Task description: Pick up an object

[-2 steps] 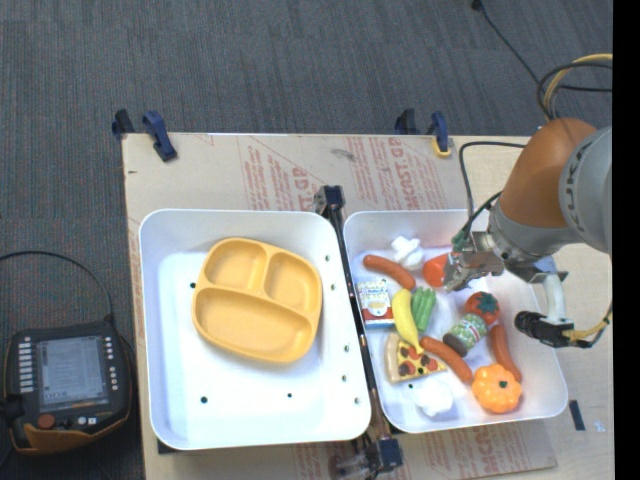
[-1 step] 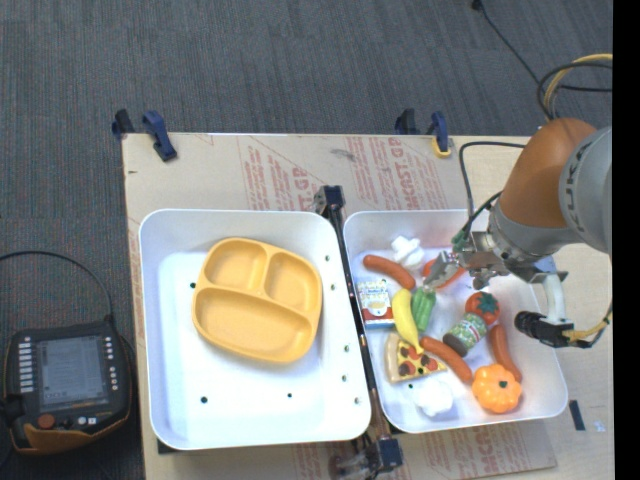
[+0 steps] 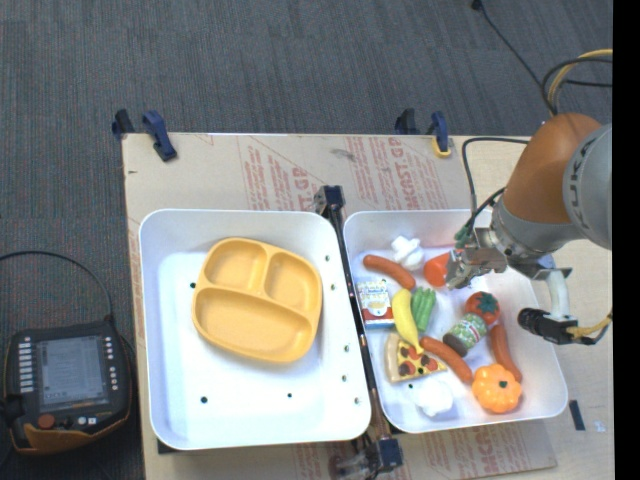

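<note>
Nothing lifted yet, pick's not done. Gripper is down low in the right bin, tip right by a small red-orange piece near the bin's back. Can't tell if it's open or shut, or has hold of anything. Rest of the toy food, e.g. banana, pizza slice, pumpkin, lies in that bin. Arm reaches in from the right, wrist bent downward.

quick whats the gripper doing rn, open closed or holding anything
gripper: cannot be told; it is low in the right bin, beside the orange-red toy, with nothing visibly held.
</note>
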Available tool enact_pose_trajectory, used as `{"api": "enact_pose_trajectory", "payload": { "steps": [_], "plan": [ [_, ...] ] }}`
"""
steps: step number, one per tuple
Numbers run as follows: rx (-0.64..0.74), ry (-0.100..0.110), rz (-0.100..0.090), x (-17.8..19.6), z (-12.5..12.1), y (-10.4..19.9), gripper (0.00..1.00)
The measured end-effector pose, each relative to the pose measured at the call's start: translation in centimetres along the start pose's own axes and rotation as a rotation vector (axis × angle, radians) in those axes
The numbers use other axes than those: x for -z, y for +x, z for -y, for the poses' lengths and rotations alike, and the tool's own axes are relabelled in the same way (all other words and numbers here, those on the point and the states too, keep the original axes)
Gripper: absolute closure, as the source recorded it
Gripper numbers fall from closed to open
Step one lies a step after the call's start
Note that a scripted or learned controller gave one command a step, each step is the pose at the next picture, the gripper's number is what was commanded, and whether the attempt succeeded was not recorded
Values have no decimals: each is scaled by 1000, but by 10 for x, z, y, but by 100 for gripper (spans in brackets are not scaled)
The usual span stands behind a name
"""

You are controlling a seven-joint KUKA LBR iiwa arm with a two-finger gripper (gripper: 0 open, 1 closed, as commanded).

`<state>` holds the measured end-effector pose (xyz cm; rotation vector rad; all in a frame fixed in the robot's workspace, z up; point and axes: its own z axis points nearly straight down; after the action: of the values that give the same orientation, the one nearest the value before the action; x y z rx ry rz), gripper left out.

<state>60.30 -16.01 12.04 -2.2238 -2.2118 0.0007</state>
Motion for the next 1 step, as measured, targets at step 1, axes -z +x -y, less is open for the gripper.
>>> {"api": "enact_pose_trajectory", "payload": {
  "steps": [1],
  "plan": [
    [-1, 0, 0, 0, 0, 0, 0]
  ]
}}
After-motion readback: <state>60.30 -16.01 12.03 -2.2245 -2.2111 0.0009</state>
